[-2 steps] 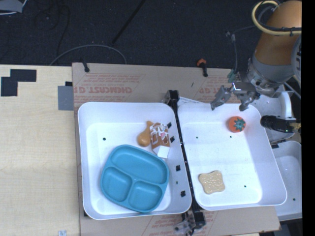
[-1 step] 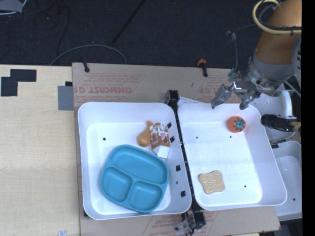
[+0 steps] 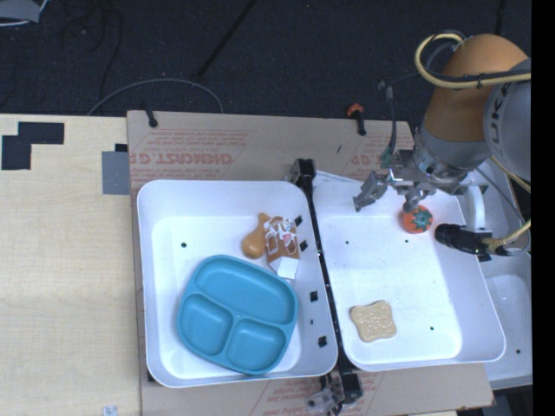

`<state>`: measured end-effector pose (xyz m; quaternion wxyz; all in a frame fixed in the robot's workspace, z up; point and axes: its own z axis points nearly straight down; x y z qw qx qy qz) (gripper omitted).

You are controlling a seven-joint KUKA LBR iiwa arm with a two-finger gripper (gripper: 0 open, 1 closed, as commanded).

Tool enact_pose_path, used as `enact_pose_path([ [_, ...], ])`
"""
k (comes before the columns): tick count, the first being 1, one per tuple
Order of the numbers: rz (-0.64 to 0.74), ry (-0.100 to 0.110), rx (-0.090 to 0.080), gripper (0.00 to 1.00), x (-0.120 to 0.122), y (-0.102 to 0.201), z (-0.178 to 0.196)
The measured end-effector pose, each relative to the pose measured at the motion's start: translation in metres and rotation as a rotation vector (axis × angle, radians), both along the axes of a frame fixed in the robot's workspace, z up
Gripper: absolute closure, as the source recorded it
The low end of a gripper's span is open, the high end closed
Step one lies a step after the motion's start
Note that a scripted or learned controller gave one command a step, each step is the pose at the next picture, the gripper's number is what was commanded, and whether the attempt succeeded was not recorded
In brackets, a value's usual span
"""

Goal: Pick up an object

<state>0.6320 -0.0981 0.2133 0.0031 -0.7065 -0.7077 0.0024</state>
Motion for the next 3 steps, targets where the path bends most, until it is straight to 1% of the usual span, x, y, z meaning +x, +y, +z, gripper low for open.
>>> enact_pose_path([
  [1, -0.002, 0.001, 0.000, 0.00, -0.005, -0.005, -0.062],
  [2, -0.002, 0.000, 0.000, 0.00, -0.015, -0.008, -0.119],
  [3, -0.005, -0.002, 0.000, 1.00, -0.014, -0.009, -0.107],
])
